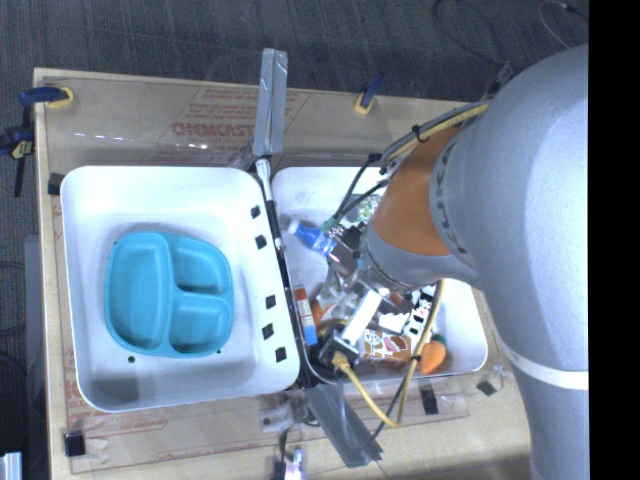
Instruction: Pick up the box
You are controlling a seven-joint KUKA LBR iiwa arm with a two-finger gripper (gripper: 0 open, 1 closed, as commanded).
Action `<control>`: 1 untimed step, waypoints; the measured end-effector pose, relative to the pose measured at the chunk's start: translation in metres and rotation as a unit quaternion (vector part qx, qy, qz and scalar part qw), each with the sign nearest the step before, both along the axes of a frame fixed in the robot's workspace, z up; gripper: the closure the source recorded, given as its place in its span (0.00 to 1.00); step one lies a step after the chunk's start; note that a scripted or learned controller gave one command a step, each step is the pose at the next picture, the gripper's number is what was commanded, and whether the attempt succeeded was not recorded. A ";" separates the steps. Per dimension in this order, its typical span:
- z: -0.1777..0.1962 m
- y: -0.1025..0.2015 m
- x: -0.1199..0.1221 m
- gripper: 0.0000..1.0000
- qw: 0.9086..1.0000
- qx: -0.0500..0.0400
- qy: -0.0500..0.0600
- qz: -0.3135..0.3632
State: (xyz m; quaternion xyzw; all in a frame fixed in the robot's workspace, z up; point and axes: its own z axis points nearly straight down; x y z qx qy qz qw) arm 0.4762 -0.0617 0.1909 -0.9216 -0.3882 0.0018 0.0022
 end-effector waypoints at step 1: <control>0.001 0.044 0.002 1.00 0.992 -0.001 -0.001 -0.129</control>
